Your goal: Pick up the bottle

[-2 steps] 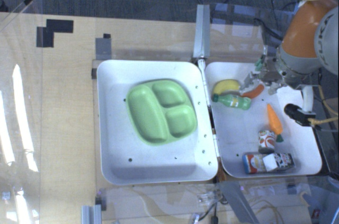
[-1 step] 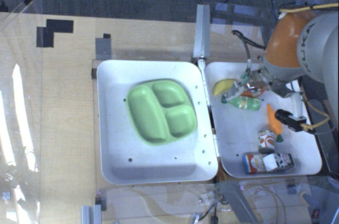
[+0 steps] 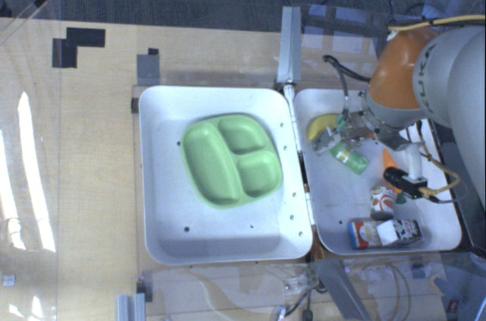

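A pale wooden worktop (image 3: 91,160) carries two white bins; the left bin (image 3: 163,236) holds a green divided tray (image 3: 231,158). In the right bin (image 3: 330,194), a small green bottle (image 3: 350,158) lies on its side beside a banana (image 3: 319,126). The gripper (image 3: 343,136) hangs just above it; whether it is apart or together cannot be told. The bottle looks light, rigid plastic, smooth and prone to roll, so a grasp across its body seems safest.

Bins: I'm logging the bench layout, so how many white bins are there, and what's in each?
2. The left bin holds a green divided plate. The right bin holds the green bottle, a banana and other small items; the arm may hide more.
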`<action>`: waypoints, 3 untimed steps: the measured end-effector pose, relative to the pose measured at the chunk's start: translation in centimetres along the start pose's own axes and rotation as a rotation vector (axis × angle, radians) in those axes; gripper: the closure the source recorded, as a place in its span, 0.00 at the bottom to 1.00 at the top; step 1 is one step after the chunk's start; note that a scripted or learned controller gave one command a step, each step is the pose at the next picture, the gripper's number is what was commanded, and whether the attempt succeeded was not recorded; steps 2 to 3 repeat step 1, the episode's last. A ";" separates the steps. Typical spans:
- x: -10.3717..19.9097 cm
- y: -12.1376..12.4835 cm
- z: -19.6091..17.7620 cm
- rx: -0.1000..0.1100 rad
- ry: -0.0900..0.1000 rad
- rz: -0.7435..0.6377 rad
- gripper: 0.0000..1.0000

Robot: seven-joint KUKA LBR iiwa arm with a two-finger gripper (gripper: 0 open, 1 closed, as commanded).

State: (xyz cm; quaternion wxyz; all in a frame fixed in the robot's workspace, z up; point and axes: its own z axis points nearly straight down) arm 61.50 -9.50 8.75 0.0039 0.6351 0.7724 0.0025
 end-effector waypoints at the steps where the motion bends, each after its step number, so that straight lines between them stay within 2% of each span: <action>1: 0.0 0.3 -1.0 -0.005 0.001 -0.002 1.00; 3: 0.0 0.3 -1.0 -0.005 0.001 -0.002 1.00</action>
